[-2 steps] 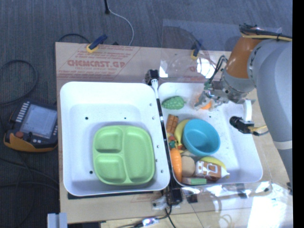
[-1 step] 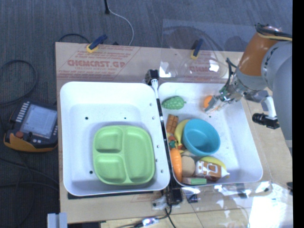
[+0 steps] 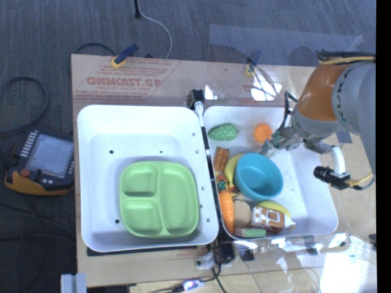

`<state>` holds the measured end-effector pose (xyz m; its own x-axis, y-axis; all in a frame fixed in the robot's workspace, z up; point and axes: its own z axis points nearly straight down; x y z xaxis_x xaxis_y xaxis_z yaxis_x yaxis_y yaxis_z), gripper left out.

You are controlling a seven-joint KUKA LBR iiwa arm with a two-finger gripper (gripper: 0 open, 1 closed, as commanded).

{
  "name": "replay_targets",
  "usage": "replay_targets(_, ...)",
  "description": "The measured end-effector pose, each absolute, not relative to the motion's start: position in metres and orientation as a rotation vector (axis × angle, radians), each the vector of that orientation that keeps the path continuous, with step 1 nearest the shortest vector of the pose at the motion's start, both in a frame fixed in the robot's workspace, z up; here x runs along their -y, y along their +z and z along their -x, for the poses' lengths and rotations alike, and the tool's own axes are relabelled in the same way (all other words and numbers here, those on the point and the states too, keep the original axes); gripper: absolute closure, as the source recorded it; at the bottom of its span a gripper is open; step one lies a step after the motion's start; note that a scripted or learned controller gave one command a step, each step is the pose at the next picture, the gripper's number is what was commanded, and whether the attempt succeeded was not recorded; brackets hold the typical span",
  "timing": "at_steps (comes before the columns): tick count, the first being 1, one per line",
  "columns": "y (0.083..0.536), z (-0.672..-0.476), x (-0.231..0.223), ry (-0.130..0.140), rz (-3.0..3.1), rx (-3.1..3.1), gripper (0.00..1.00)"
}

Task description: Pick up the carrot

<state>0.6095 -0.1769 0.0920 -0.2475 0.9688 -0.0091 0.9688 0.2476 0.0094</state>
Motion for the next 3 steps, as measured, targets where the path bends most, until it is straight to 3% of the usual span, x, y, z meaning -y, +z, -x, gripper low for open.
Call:
replay_targets(1,0.21,-0.62,0.182,0.001,-2.275,-2.153,1.0)
replay_targets(2,0.206,-0.618,0.181,-0.007,-2.28,-2.157,0.0)
replay_targets(3,0.098,-0.628,0.205,0.012,-2.356,-2.075,0.0)
